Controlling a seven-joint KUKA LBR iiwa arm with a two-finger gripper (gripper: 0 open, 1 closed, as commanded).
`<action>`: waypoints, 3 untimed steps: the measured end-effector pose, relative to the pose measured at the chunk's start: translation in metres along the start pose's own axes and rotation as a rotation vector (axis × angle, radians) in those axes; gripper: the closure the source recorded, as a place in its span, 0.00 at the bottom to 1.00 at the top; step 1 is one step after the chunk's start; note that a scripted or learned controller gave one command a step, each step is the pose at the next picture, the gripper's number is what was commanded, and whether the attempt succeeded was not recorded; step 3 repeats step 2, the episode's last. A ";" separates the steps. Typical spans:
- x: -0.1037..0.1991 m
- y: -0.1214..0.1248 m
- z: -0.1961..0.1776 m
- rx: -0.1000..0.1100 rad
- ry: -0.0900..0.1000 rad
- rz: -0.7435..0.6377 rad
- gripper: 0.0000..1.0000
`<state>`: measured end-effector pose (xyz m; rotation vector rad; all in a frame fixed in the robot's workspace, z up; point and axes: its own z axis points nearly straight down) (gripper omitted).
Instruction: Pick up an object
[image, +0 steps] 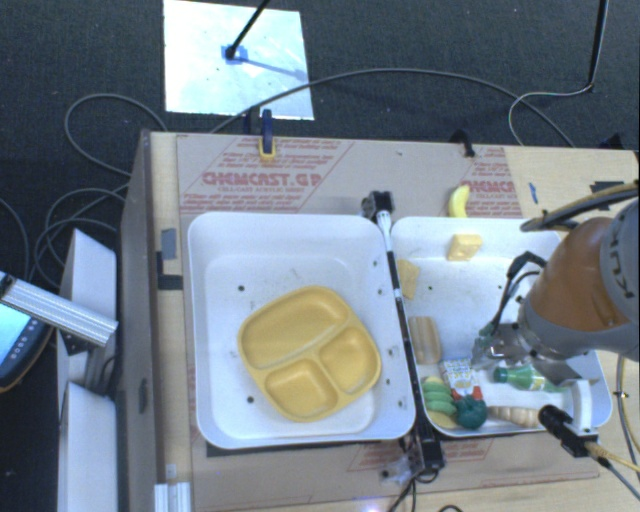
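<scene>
Green bottle (520, 377) lies flat in the right bin (440, 240) – long axis left-right, just right of my gripper (492, 350). Cluster of small toys (462, 400) sits below-left, near the front wall. Jaw state – cannot tell from here.

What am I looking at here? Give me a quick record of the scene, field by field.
left bin: holds a yellow divided plate
right bin: small toy foods, mostly near its front edge
arm: grey with orange band, reaching in over the right bin
gripper: low in the right bin, just above the food pile
banana: lying behind the right bin
</scene>
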<state>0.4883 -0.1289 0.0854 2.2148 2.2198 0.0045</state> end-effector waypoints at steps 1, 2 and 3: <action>0.000 -0.001 0.001 0.003 0.001 0.000 0.00; -0.029 0.084 -0.047 0.002 0.001 -0.002 0.00; -0.029 0.084 -0.047 0.002 0.001 -0.002 0.00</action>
